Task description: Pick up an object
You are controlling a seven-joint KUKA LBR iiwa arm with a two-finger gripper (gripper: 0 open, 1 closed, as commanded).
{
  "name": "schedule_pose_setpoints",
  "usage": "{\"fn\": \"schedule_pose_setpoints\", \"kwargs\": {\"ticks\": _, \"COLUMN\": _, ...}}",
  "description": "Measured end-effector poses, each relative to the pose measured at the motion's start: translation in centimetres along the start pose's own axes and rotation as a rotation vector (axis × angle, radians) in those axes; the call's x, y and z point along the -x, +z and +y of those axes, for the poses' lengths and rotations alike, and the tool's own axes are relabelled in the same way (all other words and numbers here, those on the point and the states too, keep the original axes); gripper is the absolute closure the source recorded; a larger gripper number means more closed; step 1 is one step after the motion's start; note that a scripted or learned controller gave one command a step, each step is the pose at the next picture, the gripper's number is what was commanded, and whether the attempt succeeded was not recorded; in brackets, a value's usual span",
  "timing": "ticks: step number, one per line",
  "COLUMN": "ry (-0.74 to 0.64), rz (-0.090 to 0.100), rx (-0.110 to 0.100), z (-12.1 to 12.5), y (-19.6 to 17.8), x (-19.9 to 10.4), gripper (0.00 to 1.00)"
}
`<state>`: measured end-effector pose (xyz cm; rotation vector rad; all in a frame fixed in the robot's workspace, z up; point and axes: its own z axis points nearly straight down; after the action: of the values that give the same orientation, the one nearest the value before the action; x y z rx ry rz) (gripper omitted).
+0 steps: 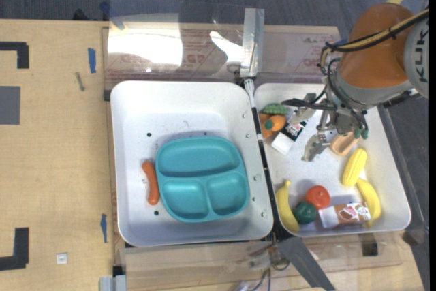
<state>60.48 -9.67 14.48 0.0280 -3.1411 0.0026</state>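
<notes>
My gripper (327, 142) hangs low over the upper middle of the right bin (395, 180), open, with nothing seen between its fingers. A small tan piece (344, 143) lies just to its right, touching or very close to one finger. Left of the gripper are a white block (283, 143), a black-and-white item (296, 127) and an orange toy carrot (274, 123) with green leaves. Below it lie a yellow corn cob (354, 165), a yellow banana (370, 196), a red tomato (317, 196), a green item (305, 213) and a red-and-white packet (347, 212).
A second banana (286, 208) rests against the right bin's left wall. The left bin (129, 119) holds a teal divided plate (202, 177) and an orange sausage-shaped toy (151, 182). The orange-banded arm (375, 54) covers the right bin's upper right corner.
</notes>
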Motion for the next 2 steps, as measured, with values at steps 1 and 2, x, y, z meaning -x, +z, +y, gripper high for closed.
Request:
{"fn": "schedule_pose_setpoints", "kwargs": {"ticks": 1, "ry": -0.01, "rz": -0.051, "rx": -0.001, "z": -2.8, "y": 3.0, "x": -1.2, "gripper": 0.0}}
{"fn": "schedule_pose_setpoints", "kwargs": {"ticks": 2, "ry": -0.018, "rz": -0.062, "rx": -0.007, "z": -8.2, "y": 3.4, "x": -3.2, "gripper": 0.0}}
